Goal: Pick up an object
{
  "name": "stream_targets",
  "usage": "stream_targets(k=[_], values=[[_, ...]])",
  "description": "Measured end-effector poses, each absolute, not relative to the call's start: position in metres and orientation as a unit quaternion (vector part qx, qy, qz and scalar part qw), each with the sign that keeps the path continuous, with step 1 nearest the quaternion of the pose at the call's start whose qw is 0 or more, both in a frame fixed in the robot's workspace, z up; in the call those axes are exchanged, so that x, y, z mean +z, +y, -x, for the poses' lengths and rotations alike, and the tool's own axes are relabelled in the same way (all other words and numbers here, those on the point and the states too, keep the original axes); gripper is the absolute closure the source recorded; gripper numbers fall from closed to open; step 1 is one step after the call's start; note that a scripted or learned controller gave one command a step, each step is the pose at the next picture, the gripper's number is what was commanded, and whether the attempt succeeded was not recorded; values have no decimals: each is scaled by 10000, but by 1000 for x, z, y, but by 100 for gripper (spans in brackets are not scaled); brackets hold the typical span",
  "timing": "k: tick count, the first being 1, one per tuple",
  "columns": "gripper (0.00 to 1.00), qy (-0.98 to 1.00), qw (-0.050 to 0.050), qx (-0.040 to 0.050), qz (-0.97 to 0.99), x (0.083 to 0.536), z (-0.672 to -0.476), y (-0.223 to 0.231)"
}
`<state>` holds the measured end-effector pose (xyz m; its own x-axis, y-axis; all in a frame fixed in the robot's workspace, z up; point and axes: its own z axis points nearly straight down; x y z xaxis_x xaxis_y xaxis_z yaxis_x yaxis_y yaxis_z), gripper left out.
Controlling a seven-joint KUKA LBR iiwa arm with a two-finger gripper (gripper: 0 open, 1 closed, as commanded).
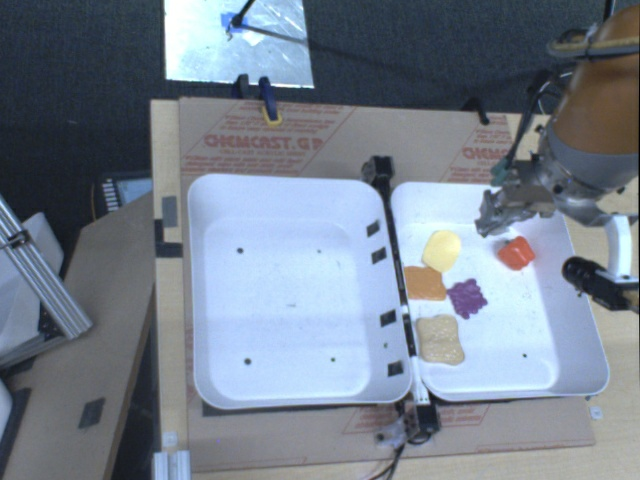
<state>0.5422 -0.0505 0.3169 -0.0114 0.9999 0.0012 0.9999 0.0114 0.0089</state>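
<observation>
The right bin (560, 368) holds several small things: a yellow piece (442, 250), an orange flat piece (425, 284), a purple cluster (467, 297), a tan piece (440, 339) and a red-orange piece (516, 253). My gripper (497, 215) hangs over the bin's upper part, just up and left of the red-orange piece and right of the yellow one. Nothing shows between its tips.
The left bin (215, 268) lies beside the right one, with a black hinge strip (392, 268) between them. A shiny foil sheet (238, 26) lies at the back. Both bins rest on a cardboard board (300, 133).
</observation>
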Motion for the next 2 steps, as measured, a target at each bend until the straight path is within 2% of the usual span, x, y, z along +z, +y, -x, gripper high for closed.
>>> stream_targets(k=[1,2], values=[[100,7117,0,19,-7025,316,-536,36],[100,7108,37,67,-7034,432,-526,84]])
